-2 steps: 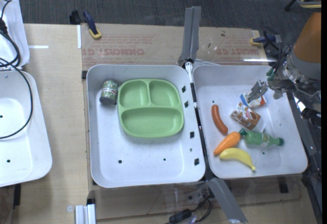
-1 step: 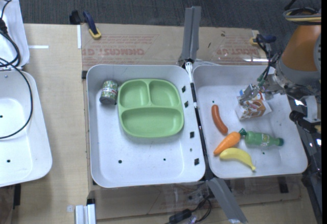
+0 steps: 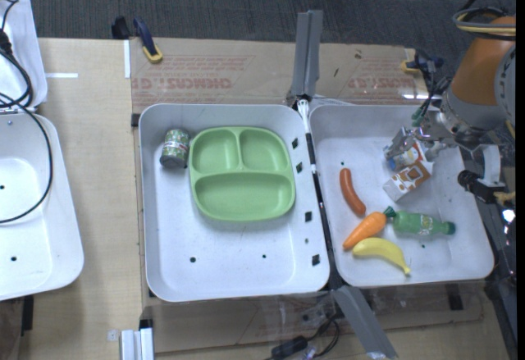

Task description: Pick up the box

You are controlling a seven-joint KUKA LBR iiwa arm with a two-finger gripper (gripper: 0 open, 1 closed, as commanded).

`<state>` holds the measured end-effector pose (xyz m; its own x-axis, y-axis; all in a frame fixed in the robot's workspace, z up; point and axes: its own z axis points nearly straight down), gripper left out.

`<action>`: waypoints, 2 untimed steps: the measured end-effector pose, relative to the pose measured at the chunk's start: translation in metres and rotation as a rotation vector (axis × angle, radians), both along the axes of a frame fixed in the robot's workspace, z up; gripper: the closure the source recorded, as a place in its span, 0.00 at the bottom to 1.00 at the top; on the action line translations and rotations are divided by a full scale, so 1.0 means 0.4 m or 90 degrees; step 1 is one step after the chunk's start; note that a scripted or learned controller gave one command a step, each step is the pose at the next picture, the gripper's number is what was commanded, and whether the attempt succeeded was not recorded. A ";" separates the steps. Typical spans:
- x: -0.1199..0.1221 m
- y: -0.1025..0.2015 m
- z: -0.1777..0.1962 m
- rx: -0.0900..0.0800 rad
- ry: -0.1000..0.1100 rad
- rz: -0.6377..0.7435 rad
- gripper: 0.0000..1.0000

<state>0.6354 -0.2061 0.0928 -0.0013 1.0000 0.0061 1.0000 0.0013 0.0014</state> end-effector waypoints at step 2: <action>0.060 0.052 0.384 -0.005 0.000 0.038 1.00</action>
